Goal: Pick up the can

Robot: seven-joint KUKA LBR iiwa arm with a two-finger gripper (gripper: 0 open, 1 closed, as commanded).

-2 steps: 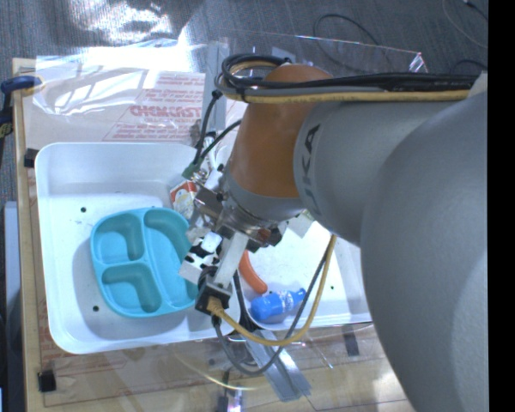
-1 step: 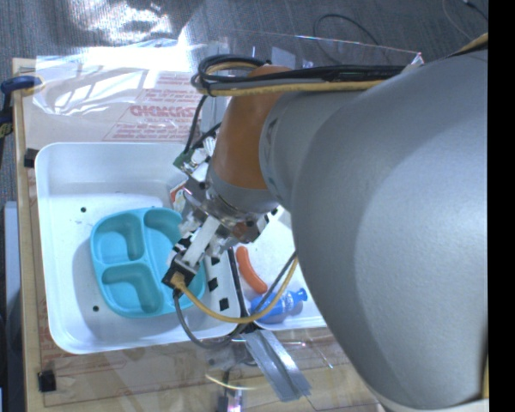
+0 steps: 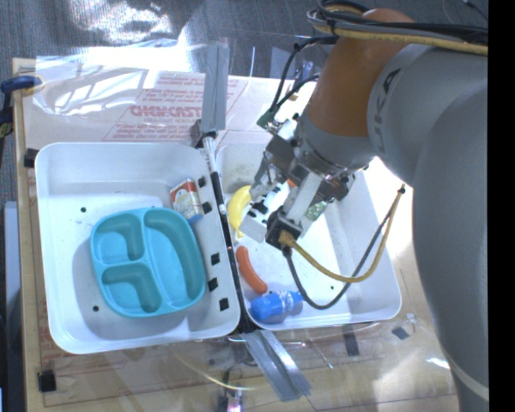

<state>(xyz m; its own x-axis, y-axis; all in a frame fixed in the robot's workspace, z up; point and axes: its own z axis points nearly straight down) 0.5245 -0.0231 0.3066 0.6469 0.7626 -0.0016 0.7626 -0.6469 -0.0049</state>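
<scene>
Reading from the far side of the pincer (image 3: 266, 221), well off to its left, a blue divided tray (image 3: 146, 260) lies flat in the left bin (image 3: 56, 187). Nearer the pincer, but on the other side of the wall between the bins, the can (image 3: 185, 200) sits in the left bin's upper right part, touching or just beside the tray's top right corner and close against the divider (image 3: 215, 230). It has a red and white label with a pale end face. It seems to lie tipped, its long axis running from upper left to lower right and the pale end towards the lower right, though it is too small to be sure.

Just left of the pincer and partly under it, a yellow banana (image 3: 239, 209) lies in the right bin (image 3: 369, 290). Below the pincer lies an orange sausage-shaped toy (image 3: 251, 275), and below that a blue bottle-like thing (image 3: 275, 305). The pincer hangs over the right bin, and whether it is released or clenched I cannot tell; nothing can be seen in it.

The main risk, as I judge it, is the wrong bin: descending from here would meet the banana, not the can. Crossing low could strike the divider. With the can wedged between tray and wall, there may be no room for a clean grasp, and a tipped round body could roll or slip away.
</scene>
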